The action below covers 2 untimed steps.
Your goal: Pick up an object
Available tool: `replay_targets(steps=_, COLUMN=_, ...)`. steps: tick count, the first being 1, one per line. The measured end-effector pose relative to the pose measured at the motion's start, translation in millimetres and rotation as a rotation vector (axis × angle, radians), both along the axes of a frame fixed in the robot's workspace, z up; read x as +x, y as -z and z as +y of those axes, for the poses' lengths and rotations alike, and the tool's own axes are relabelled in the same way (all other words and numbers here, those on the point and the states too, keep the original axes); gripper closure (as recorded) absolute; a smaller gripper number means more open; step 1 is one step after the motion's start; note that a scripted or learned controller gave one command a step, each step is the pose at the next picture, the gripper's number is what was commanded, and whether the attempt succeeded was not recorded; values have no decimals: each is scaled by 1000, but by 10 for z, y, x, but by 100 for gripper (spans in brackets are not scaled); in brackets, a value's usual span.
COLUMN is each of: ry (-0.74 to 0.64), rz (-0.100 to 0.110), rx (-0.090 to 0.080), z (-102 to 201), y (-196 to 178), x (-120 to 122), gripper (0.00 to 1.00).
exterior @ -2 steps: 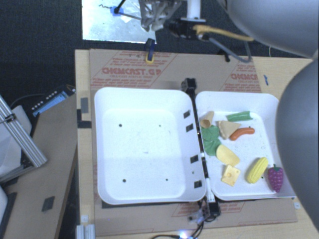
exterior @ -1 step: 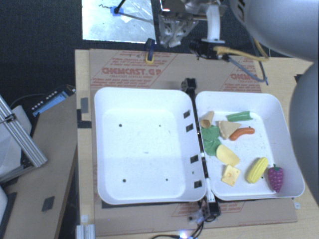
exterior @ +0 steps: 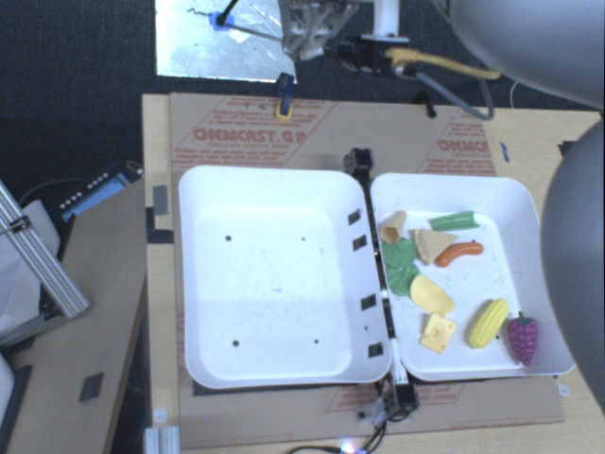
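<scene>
Gripper: the gripper point(exterior: 304, 43) hangs at the top edge, far behind the right bin point(exterior: 518, 195), with nothing between its pale fingers; its upper part is cut off by the frame, and I cannot tell how far apart the fingers stand.
Arm: the grey arm point(exterior: 529, 26) fills the top right corner, blurred, and covers the bench behind the right bin.
Right bin: its right rim is hidden by the arm's bulk.
Purple grapes point(exterior: 522, 338): front right corner of the right bin, just beside the corn cob point(exterior: 488, 323).
Cheese wedge point(exterior: 437, 333): front of the right bin, left of the corn.
Sausage point(exterior: 458, 252): middle of the right bin, in front of the green pepper point(exterior: 453, 221).
Green leafy piece point(exterior: 400, 264): against the right bin's left wall; shape hard to make out.
Left bin point(exterior: 274, 272): touching the right bin's left side.
</scene>
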<state>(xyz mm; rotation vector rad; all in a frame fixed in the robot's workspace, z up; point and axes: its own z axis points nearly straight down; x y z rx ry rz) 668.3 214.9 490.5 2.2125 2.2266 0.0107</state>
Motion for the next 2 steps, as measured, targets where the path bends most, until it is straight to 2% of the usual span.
replay_targets(steps=1, ry=1, rz=0, rx=0, z=202, y=-439, x=-2, gripper=100)
replay_targets(steps=2, ry=11, rz=13, rx=-7, z=-509, y=373, x=5, gripper=100)
